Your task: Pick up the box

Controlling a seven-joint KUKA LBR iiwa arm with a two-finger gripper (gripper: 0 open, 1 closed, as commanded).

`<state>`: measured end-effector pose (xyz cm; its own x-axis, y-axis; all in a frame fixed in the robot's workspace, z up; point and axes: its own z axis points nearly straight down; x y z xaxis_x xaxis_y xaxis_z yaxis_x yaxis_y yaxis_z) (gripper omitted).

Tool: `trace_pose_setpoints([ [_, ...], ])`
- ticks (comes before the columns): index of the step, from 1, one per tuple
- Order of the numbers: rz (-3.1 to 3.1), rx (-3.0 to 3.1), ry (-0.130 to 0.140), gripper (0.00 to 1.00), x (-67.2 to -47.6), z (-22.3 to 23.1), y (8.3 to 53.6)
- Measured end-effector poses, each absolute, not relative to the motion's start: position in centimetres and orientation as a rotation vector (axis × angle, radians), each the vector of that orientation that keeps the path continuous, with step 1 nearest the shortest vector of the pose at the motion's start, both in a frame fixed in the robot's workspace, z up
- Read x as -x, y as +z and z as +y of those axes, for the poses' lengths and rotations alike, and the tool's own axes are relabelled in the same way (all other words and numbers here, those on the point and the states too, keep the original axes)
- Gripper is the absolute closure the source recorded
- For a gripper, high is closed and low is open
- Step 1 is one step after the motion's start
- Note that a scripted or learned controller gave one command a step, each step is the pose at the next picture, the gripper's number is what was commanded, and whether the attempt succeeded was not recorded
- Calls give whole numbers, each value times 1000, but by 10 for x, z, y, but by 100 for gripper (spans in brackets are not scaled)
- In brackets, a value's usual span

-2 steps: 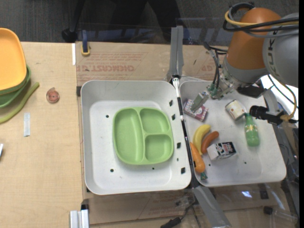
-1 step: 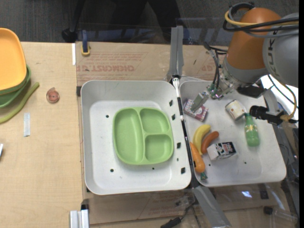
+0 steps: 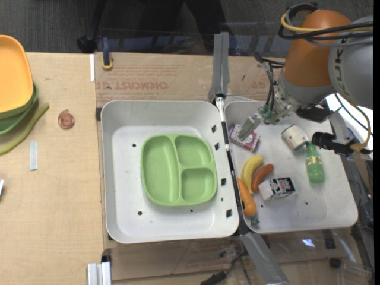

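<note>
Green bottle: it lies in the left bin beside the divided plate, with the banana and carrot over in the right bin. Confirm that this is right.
Not quite. The camera view shows the green bottle in the right bin, near its right side, in the same bin as the banana and carrot. The divided plate lies in the left bin.

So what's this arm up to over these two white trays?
The grey and orange robot arm is reaching into the right bin, where its gripper hangs just above a small pink box near the bin's back left corner. The box lies on the bin floor, not lifted. Also in that bin are a banana, a carrot, a green bottle, a small black-and-white carton and a white cup. The left bin holds a green divided plate.
</note>
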<state>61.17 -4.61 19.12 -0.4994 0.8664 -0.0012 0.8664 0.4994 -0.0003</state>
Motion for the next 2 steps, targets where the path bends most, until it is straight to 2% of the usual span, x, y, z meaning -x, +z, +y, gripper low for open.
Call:
trace_pose_setpoints([
  [2, 2719, -1571, -1, 0, -612, -46, 191],
])
